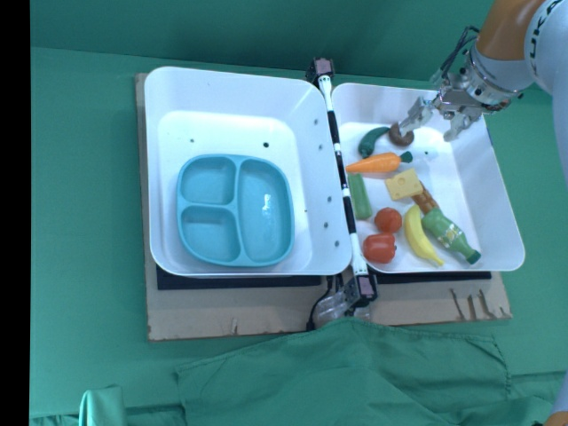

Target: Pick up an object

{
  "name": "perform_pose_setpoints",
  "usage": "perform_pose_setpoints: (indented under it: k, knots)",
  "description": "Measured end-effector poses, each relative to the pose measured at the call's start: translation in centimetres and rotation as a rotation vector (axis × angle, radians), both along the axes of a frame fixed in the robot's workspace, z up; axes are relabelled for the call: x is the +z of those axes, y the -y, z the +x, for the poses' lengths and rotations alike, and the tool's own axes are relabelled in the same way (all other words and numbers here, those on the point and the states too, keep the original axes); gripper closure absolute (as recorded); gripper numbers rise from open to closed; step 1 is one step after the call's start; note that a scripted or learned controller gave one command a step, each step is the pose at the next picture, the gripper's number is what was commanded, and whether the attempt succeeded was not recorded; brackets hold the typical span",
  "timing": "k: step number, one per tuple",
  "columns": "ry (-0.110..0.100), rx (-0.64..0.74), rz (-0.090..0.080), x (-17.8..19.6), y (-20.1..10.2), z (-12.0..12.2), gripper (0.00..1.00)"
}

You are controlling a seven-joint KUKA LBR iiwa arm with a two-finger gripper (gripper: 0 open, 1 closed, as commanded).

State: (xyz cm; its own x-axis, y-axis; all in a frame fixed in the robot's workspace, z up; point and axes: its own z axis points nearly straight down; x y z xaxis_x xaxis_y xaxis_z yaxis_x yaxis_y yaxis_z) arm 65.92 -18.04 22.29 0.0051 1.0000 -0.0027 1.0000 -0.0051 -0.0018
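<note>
Nearest in the right white bin (497, 204) lie a yellow banana (421, 237) and a green bottle (449, 236). Farther back, the hand (437, 122) hovers spread open, grasping nothing, with a small brown mushroom (401, 135) just beside its left finger.

Two shallow white plastic bins sit side by side on a brown cardboard sheet (222, 319). The left bin (169, 96) holds a light-blue three-compartment plastic tray (235, 209), toward its front edge. In the right bin (497, 211), an orange toy carrot (375, 162) lies near the dividing edge, with a yellow cheese wedge (404, 185) just in front of it. A yellow toy banana (421, 238) and a green toy bottle (450, 237) lie side by side near the front edge, the bottle to the right. A red toy tomato (380, 248) rests at the front-left corner.
</note>
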Motion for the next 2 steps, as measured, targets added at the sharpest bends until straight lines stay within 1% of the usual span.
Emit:
perform_pose_setpoints:
  k: [1, 2]
  knots:
    - [0.014, 0.002, -0.002, 6.8, 0.7, -1.2, 0.0]
    - [0.009, 0.007, -0.001, -0.9, -3.1, 4.4, 0.0]
